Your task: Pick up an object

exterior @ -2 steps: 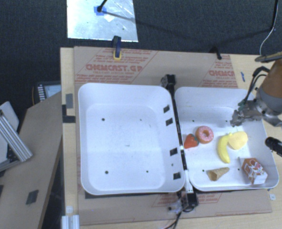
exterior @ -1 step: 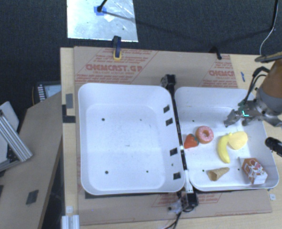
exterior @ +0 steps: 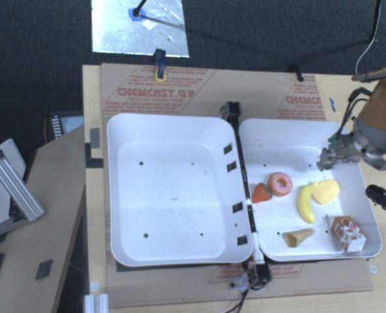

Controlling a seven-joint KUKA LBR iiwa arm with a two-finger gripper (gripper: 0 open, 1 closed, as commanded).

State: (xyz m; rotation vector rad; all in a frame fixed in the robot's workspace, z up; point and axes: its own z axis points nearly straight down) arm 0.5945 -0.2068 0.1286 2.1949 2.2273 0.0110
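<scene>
- Gripper (exterior: 325,161) hanging over the right bin (exterior: 291,134), upper right part, arm coming in from the right edge with the orange band showing above the wrist.
- Too small and dark here to be judging its state; cannot tell.
- Nothing showing as gripped.
- Sitting on the right bin floor, six objects, all toy food or small props:
- Pink-frosted doughnut (exterior: 281,183) lying flat near the bin's middle, ring shape, hole visible.
- Red strawberry-like piece (exterior: 262,193) touching the doughnut's lower left, lying close to the divider between the bins.
- Yellow banana (exterior: 305,203) lying curved, running top to bottom, right of the doughnut.
- Pale yellow rounded fruit, lemon-like (exterior: 326,191), touching the banana's upper right, sitting just below the gripper.
- Tan cone, looking like an ice-cream cone (exterior: 298,237), lying on its side near the front wall.
- Small red-brown and white box (exterior: 347,233) standing in the front right corner.
- Left bin (exterior: 124,135) sitting beside the right one, sharing the middle edge.
- Both bins resting on a brown cardboard sheet (exterior: 199,87) with red print.
</scene>
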